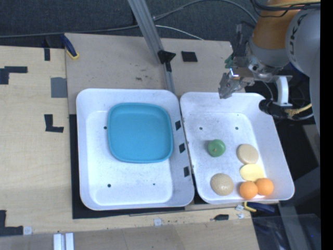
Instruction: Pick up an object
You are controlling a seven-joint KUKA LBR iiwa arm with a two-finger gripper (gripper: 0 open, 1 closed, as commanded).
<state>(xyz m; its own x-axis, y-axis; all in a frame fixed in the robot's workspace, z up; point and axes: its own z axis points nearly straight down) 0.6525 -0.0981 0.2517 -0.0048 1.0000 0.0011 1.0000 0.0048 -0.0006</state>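
Note:
The right bin holds a green round object, a beige bun-like piece, a pale yellow piece, a tan roll and two orange balls near its front right corner. My gripper hangs above the bin's far edge, well behind the green object. Nothing shows between its fingers. Whether they are open or shut is unclear from this angle.
The left bin carries a blue square plate. A slanted metal pole rises behind the bins. Cables and a white fitting trail off the arm at the right.

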